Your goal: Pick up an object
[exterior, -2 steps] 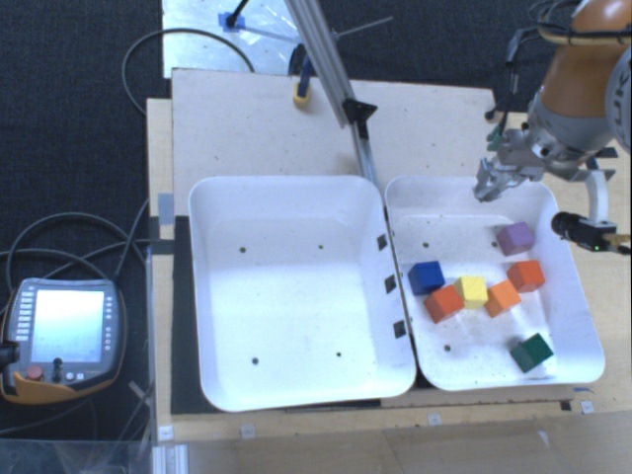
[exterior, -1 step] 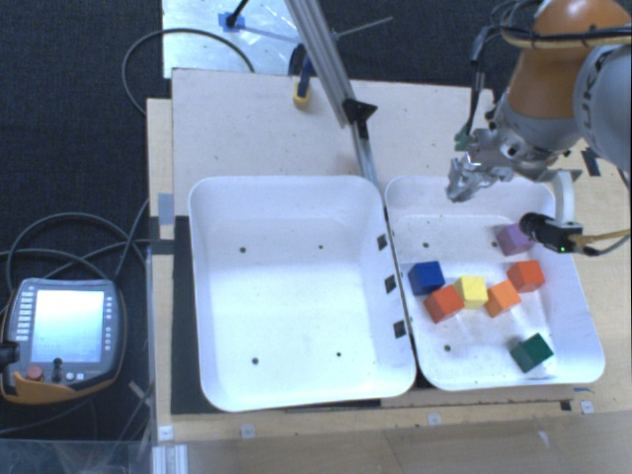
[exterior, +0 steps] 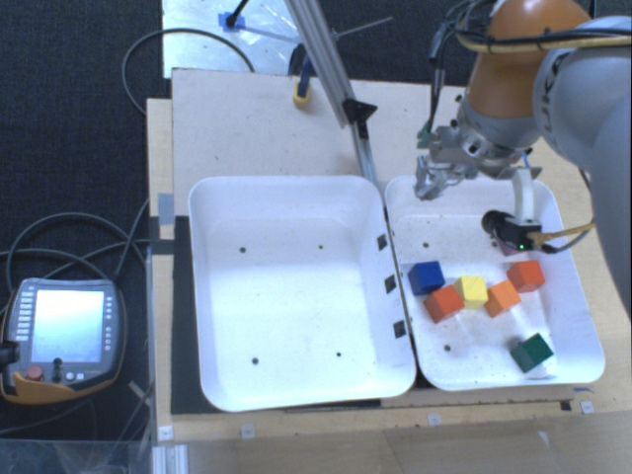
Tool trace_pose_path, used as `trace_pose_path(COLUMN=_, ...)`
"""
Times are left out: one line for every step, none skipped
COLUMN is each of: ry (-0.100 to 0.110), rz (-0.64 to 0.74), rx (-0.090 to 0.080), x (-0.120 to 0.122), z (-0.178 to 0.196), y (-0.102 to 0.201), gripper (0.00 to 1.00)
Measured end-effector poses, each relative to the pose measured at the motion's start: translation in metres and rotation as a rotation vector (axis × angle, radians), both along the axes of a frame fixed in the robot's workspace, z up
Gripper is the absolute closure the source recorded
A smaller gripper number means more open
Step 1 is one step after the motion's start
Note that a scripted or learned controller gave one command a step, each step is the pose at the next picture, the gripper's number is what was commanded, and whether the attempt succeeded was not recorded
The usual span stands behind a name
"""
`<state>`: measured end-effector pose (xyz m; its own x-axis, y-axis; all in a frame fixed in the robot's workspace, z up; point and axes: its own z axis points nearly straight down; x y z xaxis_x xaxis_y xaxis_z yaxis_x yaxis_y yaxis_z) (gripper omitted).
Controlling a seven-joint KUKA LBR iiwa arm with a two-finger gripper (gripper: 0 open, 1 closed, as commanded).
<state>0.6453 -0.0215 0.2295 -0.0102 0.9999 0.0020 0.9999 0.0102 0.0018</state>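
Hand (exterior: 433,184) hangs over the right bin's (exterior: 568,358) far end; can't tell its state from my feed, nothing visibly in it. Near to far: green block (exterior: 532,351), then orange (exterior: 444,302), yellow (exterior: 473,289), blue (exterior: 426,276) bunched mid-bin w/ others, probably where they tumbled. Left bin (exterior: 212,265) sits beside.

Bench surroundings, beyond the bins

A teach pendant (exterior: 61,339) with a lit screen lies at nine o'clock, cables (exterior: 74,235) looping above it; a metal pole (exterior: 321,42) slants in from twelve o'clock.
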Motion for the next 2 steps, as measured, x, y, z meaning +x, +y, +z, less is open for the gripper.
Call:
trace_pose_path(ry=0.001, rz=0.0, rx=0.0, x=0.002, z=-0.008, y=0.05, gripper=1.0)
trace_pose_path(ry=-0.001, rz=0.002, rx=0.001, x=-0.001, z=0.003, y=0.104, gripper=1.0)
